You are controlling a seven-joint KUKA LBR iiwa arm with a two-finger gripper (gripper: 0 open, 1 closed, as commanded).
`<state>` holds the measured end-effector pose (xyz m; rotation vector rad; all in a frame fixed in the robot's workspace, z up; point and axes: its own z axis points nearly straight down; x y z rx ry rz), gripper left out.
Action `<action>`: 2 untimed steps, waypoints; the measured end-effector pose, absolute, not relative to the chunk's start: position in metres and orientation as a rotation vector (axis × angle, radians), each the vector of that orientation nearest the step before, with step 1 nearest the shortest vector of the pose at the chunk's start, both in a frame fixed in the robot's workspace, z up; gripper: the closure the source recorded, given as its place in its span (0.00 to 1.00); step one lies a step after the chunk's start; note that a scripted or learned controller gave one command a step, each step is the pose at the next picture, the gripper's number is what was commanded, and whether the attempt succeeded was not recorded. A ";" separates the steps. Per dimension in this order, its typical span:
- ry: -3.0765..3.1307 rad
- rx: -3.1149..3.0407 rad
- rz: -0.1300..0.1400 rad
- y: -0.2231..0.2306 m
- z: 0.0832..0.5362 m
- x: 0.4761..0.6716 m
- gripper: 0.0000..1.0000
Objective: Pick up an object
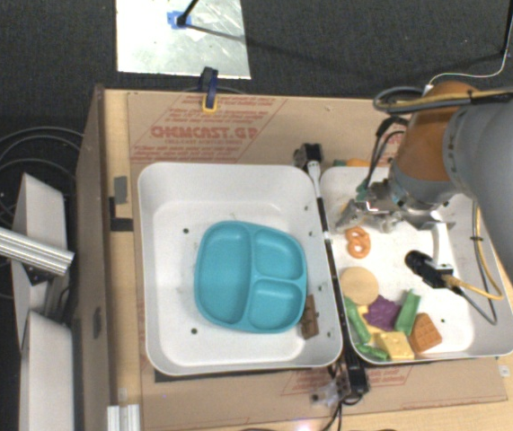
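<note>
My gripper (365, 211) hangs over the upper left part of the right bin (482, 338), just above an orange pretzel (357, 241). Below the pretzel lies a round tan cookie (359, 285). At the bin's front sit a purple piece (383, 312), a green pod (356, 318), a second green piece (408, 310), a yellow block (396, 345) and an orange cracker (425, 331). Nothing shows between the gripper and these things; the grey arm covers the bin's upper right.
The left bin (171, 205) holds a blue divided plate (250, 276). A small brown piece (311, 316) lies by that bin's right wall at the front. Cardboard lies under both bins, and a foil sheet (182, 27) sits on the floor behind.
</note>
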<state>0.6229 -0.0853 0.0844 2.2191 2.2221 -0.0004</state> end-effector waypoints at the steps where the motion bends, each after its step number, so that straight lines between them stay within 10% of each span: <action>1: 2.223 2.220 -0.002 -0.086 0.084 0.607 0.00; 2: 2.222 2.219 0.001 -0.085 0.085 0.608 0.00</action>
